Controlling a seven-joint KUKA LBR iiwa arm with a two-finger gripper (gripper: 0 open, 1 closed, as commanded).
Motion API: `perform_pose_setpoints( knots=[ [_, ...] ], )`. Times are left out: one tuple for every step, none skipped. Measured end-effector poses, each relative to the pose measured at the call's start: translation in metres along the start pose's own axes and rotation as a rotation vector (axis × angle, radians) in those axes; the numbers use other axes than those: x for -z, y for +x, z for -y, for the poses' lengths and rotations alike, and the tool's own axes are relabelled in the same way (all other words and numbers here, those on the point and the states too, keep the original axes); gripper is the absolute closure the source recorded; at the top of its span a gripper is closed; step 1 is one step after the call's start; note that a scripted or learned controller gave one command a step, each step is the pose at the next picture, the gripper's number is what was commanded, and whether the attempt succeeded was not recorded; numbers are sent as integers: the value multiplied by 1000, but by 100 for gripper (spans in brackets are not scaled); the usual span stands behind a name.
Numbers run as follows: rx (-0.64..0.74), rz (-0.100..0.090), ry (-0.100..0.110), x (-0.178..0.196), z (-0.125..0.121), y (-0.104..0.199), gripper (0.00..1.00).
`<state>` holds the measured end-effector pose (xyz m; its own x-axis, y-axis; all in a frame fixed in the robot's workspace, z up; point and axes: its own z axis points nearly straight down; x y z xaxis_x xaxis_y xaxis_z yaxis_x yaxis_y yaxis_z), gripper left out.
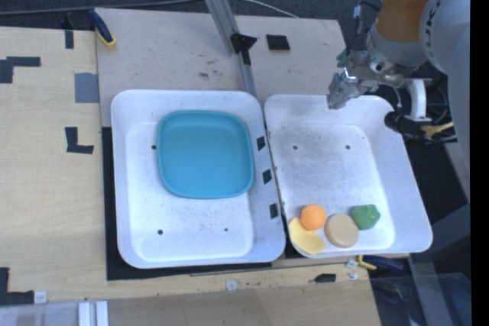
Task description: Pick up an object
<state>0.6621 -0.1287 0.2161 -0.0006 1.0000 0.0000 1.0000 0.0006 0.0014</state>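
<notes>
I see the gripper (pixel 338 97) over the right bin's (pixel 397 164) far edge; fingers' state I cannot tell; next, reach toward the orange ball (pixel 312 217).

No text, label, brand, number or sign can be read anywhere

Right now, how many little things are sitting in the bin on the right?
4, all bunched along the near edge of the right bin: a yellow piece at the corner, an orange ball above it, a tan round piece beside them, and a green piece furthest right. More could hide underneath.
</notes>
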Motion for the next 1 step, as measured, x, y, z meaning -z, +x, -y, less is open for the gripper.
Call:
perform_pose_setpoints(
  knots=[
    [3,-1,1,9,4,52,100]
  ],
)
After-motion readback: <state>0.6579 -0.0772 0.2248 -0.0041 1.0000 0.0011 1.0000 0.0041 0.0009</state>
